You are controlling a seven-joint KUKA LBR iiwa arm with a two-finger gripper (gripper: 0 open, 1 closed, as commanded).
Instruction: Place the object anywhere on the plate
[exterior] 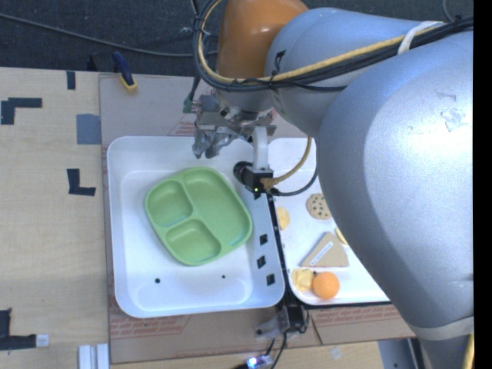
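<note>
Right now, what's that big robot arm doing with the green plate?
The grey robot arm reaches in over the left white bin, where the green divided plate lies. Its gripper hangs just above the plate's far edge. The plate has nothing on it yet. The toy food, like a cookie and an orange, sits in the right bin.

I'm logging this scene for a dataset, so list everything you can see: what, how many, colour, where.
plate: one, green, three compartments, in the left bin
left bin: one, white, centre of the bench
right bin: one, white, partly under the arm
orange ball: one, orange, near edge of right bin
cookie: one, tan with dark specks, right bin
wedge piece: one, tan, right bin above the ball
clamp: one, blue and yellow, bench's far edge
arm: one, grey with orange band, from the right
pincer: one, metal grey, above the left bin's far edge, beyond the plate
</note>
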